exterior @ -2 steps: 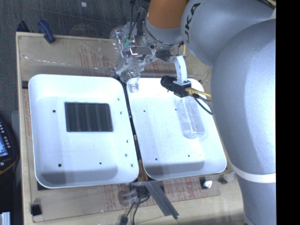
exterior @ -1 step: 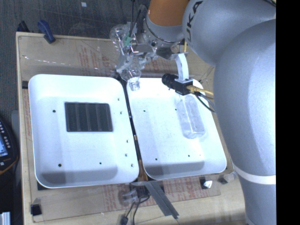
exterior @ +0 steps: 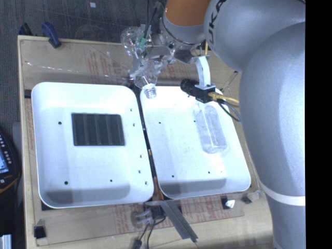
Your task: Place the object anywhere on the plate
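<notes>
I see the clear plastic bottle point(exterior: 210, 129) lying loose in the right white bin point(exterior: 171, 188), unplaced; I cannot tell the gripper's point(exterior: 147, 77) state.

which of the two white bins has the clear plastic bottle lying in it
The right-hand bin, nearer the arm. The clear bottle lies on its side there; the left bin holds a dark ribbed plate instead.

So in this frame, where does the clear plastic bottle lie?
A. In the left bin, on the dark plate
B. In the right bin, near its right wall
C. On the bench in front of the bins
B: the clear bottle lies on the floor of the right bin, close to its right wall, while the dark plate sits in the left bin.
</notes>
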`<state>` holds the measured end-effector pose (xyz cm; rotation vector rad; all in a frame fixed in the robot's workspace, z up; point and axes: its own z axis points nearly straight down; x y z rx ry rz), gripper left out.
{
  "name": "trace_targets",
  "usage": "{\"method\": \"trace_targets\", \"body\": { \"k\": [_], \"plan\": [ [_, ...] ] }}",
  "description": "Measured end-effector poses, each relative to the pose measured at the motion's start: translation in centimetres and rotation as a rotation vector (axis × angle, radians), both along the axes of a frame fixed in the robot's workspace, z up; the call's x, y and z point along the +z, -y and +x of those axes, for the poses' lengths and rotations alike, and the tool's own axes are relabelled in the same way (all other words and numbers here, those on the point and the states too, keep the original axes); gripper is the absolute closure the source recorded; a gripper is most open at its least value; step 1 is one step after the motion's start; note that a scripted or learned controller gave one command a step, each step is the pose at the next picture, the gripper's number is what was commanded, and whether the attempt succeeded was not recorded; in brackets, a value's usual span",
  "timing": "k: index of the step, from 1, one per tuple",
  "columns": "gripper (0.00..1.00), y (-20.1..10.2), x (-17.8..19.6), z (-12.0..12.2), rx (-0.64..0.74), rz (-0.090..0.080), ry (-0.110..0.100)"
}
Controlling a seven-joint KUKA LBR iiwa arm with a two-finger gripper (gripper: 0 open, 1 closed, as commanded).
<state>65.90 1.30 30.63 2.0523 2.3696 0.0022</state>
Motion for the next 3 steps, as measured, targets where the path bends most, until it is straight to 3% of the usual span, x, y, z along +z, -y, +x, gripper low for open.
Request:
{"method": "trace_targets", "body": {
  "k": [1, 2, 3],
  "plan": [
    [1.00, -0.1, 0.9, 0.1, 0.005, -0.001, 0.005],
    [1.00, -2.5, -0.9, -2.9, 0.238, 0.003, -0.013],
    [0.00, -2.4, -0.8, -2.8, 0.238, 0.002, -0.013]
  ]
}}
